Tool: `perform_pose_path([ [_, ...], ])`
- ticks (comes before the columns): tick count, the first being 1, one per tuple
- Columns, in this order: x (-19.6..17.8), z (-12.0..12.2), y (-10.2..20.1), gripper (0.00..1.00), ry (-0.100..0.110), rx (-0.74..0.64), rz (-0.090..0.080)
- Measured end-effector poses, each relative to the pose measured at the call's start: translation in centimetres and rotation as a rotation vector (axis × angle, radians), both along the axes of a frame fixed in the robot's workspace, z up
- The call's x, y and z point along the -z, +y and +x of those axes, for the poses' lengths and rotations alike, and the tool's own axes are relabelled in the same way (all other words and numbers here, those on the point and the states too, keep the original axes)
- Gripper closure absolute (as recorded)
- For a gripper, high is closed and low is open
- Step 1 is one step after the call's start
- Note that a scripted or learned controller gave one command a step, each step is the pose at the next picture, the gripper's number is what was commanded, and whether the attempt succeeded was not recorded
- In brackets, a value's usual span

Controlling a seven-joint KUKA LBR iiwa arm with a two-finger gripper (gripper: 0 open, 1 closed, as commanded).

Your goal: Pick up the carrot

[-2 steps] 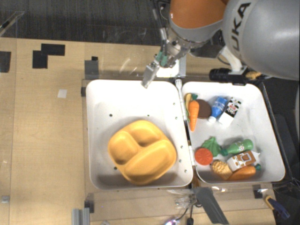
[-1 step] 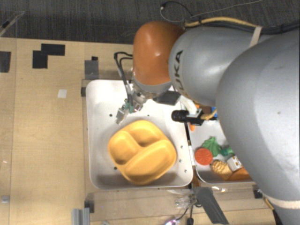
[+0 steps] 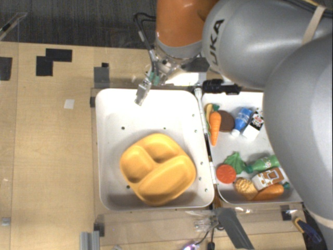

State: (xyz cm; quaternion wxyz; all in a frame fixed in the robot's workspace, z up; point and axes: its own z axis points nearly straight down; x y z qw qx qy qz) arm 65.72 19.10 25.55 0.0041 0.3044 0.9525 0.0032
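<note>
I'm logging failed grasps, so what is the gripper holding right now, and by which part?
Nothing. The gripper hangs over the far edge of the left bin with no object between its fingers. The carrot lies in the right bin.

The grey arm (image 3: 270, 40) reaches leftward, its gripper (image 3: 143, 92) pointing down.

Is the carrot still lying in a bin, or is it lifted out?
In the bin. The carrot lies in the right bin, against its left wall.
</note>
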Motion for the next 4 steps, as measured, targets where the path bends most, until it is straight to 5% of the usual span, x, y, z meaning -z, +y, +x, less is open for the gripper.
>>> perform_pose_path([
  [1, -1.3, 0.1, 0.1, 1.00, -0.007, -0.001, 0.003],
  [2, 11.2, -2.7, -4.7, 1.00, 0.008, 0.579, 0.002],
  [3, -0.8, -1.3, -11.4, 1.00, 0.004, 0.689, 0.004],
  [4, 13.9, -2.2, -7.6, 1.00, 0.009, 1.027, 0.005],
])
